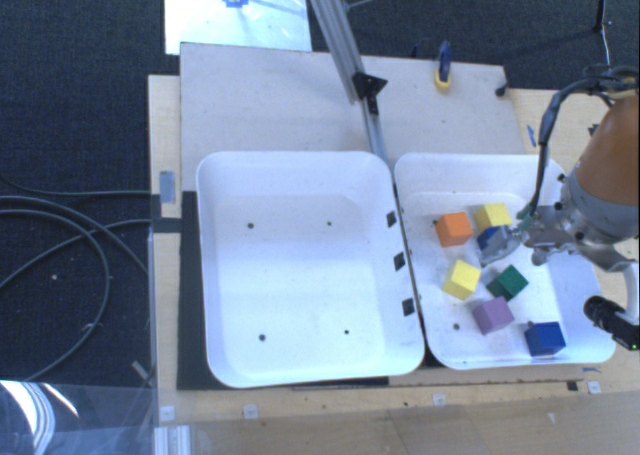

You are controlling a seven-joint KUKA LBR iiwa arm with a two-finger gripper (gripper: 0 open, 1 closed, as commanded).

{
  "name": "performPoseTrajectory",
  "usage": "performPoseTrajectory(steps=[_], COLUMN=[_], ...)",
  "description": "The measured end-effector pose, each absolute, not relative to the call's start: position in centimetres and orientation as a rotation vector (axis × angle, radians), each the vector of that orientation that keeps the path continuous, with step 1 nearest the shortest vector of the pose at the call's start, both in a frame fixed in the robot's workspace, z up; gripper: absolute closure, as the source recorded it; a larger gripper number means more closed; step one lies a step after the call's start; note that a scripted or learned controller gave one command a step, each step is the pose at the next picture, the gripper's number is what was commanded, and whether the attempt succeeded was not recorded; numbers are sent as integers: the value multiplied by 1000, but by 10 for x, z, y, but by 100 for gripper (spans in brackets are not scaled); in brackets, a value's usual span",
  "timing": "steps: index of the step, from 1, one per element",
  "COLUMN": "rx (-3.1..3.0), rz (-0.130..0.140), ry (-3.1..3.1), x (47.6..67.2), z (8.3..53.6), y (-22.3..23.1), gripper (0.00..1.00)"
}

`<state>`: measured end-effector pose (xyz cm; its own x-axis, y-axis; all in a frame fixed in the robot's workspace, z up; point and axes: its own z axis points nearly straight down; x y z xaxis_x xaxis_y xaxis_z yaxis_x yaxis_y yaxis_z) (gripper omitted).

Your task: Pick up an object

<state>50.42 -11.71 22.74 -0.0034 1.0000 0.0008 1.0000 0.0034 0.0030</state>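
Observation:
Several small cubes lie in the right bin (430,273): an orange cube (453,228), a yellow cube (492,215) behind it, a second yellow cube (461,279), a green cube (508,283), a purple cube (492,314) and a blue cube (544,338). A small dark blue block (489,237) sits between the orange and far yellow cubes. My gripper (500,246) reaches in low from the right, its tip right beside this dark blue block and just above the green cube. The wrist hides the bin floor behind it.
The left bin (215,243) stands beside the right one, sharing a middle wall with black clips (399,261). A slanted metal pole (335,28) rises behind the bins. Cables (60,233) lie on the floor at the left.

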Motion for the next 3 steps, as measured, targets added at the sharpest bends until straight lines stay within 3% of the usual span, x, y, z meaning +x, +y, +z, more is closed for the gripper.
performPoseTrajectory(steps=[1, 2, 3], rx=[2215, 2214, 2219], rz=[1, -1, 0], ry=[2226, 2230, 2214], x=[517, 570, 588], z=[212, 132, 142], y=[-112, -104, -181], gripper=[0, 0, 0])
